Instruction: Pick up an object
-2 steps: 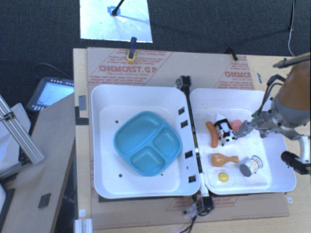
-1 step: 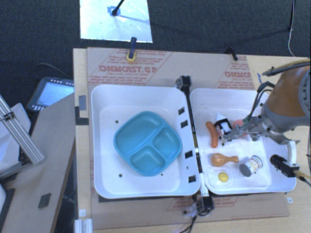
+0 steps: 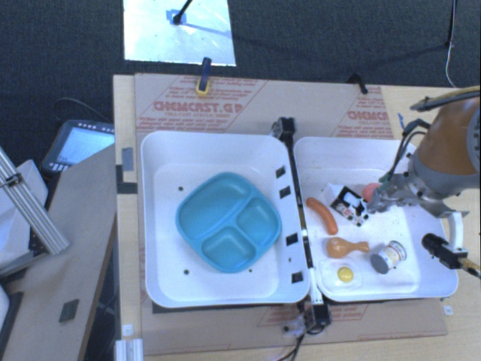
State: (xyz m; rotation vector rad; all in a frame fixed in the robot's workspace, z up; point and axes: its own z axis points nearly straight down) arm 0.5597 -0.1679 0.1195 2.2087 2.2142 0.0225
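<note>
The robot's hand hangs low in the right white bin, its tip just beside a small black-and-white block and a reddish round piece; whether it is released or clenched I cannot tell. This looks like the approach step, with nothing visibly grasped. The block seems the likeliest target, and the next move would call for a short descent squarely over it. Close by lie an orange sausage-shaped toy, a tan pear-shaped toy, a yellow round piece and a small grey tin. The bin's divider wall stands left of the sausage; open floor lies towards the right rim. A blue sectioned plastic tray fills the left white bin.
</note>
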